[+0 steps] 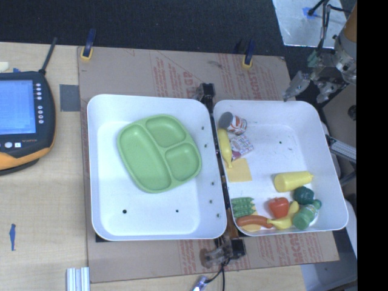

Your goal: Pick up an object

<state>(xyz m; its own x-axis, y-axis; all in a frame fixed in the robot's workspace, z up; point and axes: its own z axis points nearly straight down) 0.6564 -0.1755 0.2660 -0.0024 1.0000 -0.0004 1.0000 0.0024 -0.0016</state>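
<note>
Arm poised beyond the right bin's far corner; I cannot tell how its jaws stand. Toy foods lie in that bin, a yellow cylinder among them. Left bin holds a green divided plate.

Green divided plate, yellow cylinder, white bins.

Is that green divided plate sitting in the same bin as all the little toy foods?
No, the green divided plate lies alone in the left bin, while the toy foods, such as the yellow block, are in the right bin.
</note>
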